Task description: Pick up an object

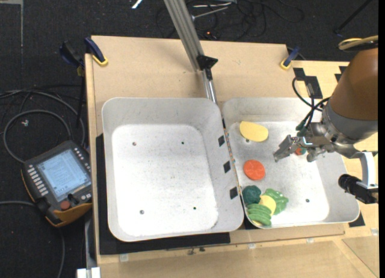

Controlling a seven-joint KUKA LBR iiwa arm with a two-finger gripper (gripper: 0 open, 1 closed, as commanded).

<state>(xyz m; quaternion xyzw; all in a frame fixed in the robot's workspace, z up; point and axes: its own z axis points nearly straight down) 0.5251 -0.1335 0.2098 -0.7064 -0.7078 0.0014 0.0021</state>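
Observation:
In the right bin (313, 201) lie a yellow oval piece (253, 131) near the back, an orange-red round piece (254, 169) in the middle, and a cluster of green and yellow-green pieces (263, 204) at the front left corner. My gripper (291, 148) hangs over the right half of this bin, to the right of the yellow and orange pieces. Nothing shows between its fingers. It is apart from all the pieces.
The left bin (120, 117) sits beside the right one, with a row of black clips (227, 165) along the shared wall. A slanted metal pole (183, 21) crosses the back. A teach pendant (57, 177) lies left of the bench.

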